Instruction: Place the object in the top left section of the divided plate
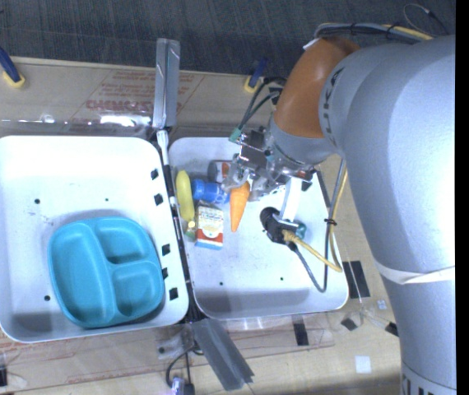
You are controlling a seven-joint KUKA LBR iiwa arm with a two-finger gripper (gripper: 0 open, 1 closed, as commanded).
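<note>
Gripper [247, 174] low over carrot [239, 206] — finger state cannot be told. Crowded by carton [210, 226] and banana [185, 196]; wrong grab likely, divided plate [107, 270] well apart.

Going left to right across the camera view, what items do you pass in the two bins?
Blue divided plastic plate in the left bin → yellow banana → small red-and-white carton → orange carrot → gripper of the grey arm.
</note>
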